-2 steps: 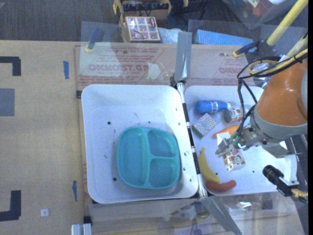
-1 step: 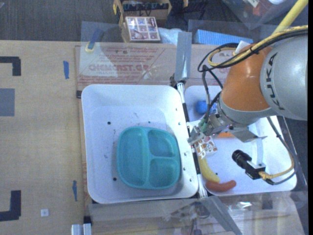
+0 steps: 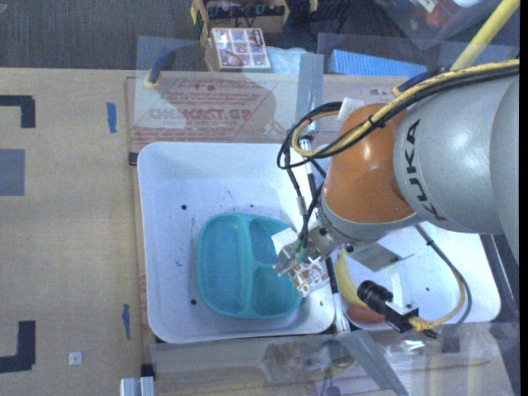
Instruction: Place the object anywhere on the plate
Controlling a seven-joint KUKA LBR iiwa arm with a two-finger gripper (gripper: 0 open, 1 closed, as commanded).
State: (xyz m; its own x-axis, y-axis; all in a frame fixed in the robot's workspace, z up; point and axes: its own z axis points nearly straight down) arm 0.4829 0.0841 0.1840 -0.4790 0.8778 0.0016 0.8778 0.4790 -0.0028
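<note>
- Two white bins (image 3: 165, 221) sat on the tabletop; a teal plate (image 3: 235, 266) lay in the left one.
- Gripper (image 3: 299, 264) hovered at the plate's right edge, pinching a small patterned object (image 3: 307, 277).
- Best to shift left over the plate before letting go.

You can see the teal plate (image 3: 239, 266) looks like smooth, soft-shining plastic. Around the plate, the white bin (image 3: 177, 188) looks like hard plastic, smooth, with small dark specks. Right of the plate, the arm (image 3: 462, 163) has a glossy grey shell and a shiny orange band (image 3: 363, 172). Left of the plate, the bench (image 3: 66, 221) looks like pale matt wood.
</note>
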